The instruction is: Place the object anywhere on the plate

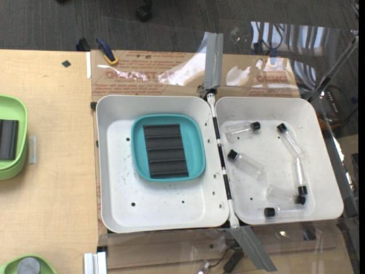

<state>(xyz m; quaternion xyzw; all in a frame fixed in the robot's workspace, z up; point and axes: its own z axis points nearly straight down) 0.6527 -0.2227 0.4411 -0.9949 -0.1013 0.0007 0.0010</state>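
Resting: teal plate [197,153], left bin [114,170] | clear tubes [291,144], right bin [319,204]

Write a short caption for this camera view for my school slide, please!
A square teal plastic plate sits in the left white bin; clear plastic tubes with black caps lie in the right.

Both white bins, the left [114,170] and the right [319,153], look like smooth, slightly glossy plastic. The teal plate [197,147] is smooth plastic with a soft sheen, and the dark ribbed block [165,150] on it looks matt. The tubes [245,164] are clear glossy plastic with black caps. The bench [45,210] is pale matt wood grain.
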